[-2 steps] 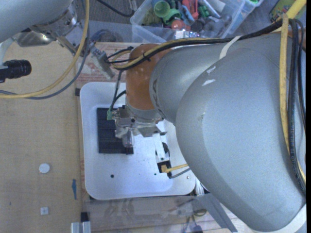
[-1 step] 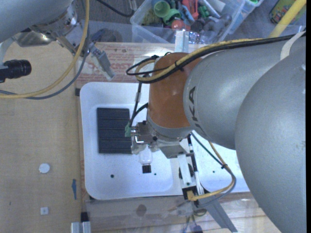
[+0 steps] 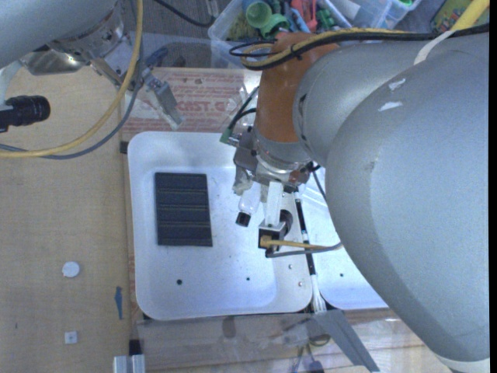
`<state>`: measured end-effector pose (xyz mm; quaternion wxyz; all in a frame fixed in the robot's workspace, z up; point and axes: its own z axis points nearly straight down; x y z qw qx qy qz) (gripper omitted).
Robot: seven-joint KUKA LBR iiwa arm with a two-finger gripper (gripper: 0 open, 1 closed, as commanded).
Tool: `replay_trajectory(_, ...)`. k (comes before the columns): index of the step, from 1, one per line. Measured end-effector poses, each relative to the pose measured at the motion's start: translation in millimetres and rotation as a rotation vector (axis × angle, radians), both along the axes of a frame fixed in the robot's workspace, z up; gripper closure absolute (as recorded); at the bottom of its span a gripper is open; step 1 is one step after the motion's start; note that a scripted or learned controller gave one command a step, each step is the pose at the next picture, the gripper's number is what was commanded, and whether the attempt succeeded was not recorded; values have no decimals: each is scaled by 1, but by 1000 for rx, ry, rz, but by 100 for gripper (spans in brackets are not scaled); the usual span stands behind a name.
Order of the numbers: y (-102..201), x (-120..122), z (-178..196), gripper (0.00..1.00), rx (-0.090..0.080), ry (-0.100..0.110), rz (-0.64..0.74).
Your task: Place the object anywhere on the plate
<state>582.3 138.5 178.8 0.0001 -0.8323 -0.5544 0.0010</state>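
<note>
In the left bin, a black ribbed slab lies flat in the left half, long side running up the view. The gripper hangs over the same bin's right half, apart from the slab; spread or closed, cannot tell. The arm covers most of the right bin.

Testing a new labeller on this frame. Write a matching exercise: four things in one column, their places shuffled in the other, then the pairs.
Things
1. black slab
2. toy tub
3. white disc
4. gripper

Places
A. on the bench, left of the left bin
B. in the left bin's left half
C. beyond the left bin, at the view's top
D. over the left bin's right half

Pairs: 1-B; 2-C; 3-A; 4-D
</note>
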Motion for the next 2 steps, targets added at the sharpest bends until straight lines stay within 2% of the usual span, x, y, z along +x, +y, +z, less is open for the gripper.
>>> replay_trajectory(1, 74, 48, -80, 100, 6, -15, -342)
replay_trajectory(2, 74, 46, -83, 0, 4, -8, -343)
